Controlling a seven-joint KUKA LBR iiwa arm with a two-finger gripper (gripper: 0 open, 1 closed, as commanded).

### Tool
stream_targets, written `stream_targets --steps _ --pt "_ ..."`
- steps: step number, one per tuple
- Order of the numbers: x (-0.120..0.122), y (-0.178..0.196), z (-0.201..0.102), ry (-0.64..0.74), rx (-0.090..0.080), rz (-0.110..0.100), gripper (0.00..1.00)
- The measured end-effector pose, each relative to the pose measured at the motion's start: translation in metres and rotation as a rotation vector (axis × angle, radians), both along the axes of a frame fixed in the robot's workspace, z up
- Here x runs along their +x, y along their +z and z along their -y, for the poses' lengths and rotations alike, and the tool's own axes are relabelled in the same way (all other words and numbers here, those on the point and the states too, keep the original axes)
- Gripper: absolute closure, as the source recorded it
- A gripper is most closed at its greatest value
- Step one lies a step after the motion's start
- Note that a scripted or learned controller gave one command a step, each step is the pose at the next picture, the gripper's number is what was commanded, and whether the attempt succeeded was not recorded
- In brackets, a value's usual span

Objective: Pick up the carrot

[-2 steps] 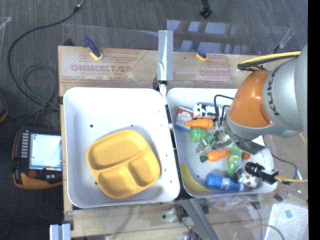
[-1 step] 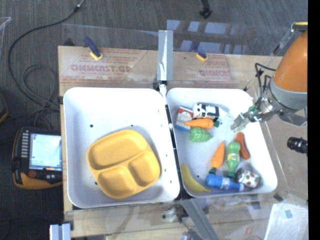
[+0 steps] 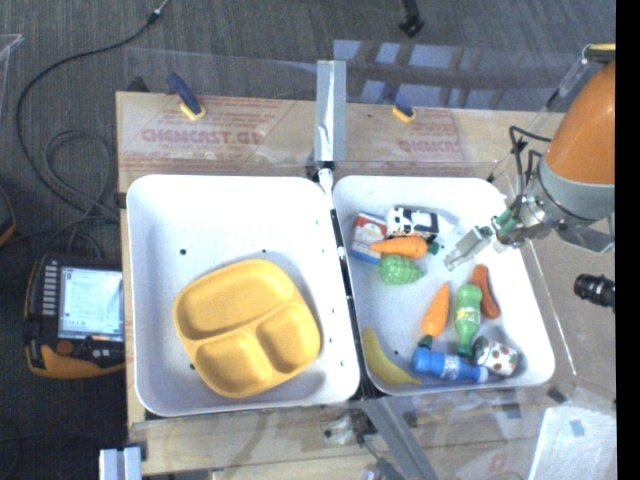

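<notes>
Nearest you, along the right bin's (image 3: 545,363) front wall: a banana (image 3: 385,363), a blue bottle (image 3: 447,367) lying flat, a speckled ball (image 3: 499,357) at its end. All sit well below the gripper (image 3: 468,248).

The gripper hangs over the bin's upper right area, nothing visible between its fingers; whether they are spread or closed you cannot tell from this slant. The arm's orange band (image 3: 588,133) shows behind it to the right.

The carrot (image 3: 436,309) lies below and slightly left of the gripper, apart from it, tilted, pointing down toward the blue bottle. Just right of the carrot stands a green bottle (image 3: 467,315), then a red-orange pepper (image 3: 486,291) almost directly under the gripper.

Left of the gripper: a second orange vegetable (image 3: 405,247) with a green end, a green leafy piece (image 3: 400,270) beneath it, a red-and-white carton (image 3: 367,236), a black-and-white toy (image 3: 413,220). These crowd close together.

Far left of the gripper, the left bin (image 3: 160,218) holds a yellow divided plate (image 3: 247,323).

Both bins rest on a brown board (image 3: 230,133) with yellow clamps. Grey carpet (image 3: 150,28) behind, cables across it; a handheld pendant (image 3: 77,315) lies at the far left.
</notes>
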State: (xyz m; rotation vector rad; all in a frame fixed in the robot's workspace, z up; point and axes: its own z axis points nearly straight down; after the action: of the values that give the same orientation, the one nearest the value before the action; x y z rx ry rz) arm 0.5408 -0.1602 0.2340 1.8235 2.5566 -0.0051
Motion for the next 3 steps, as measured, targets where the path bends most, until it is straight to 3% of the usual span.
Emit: stream_targets --steps 1,2,3 --pt "0.013 -0.108 0.001 0.009 0.002 -0.003 0.00" --pt "-0.004 -0.144 -0.005 0.097 -0.001 0.010 0.00" --pt "-0.002 -0.133 -0.006 0.097 -0.002 0.016 1.00"
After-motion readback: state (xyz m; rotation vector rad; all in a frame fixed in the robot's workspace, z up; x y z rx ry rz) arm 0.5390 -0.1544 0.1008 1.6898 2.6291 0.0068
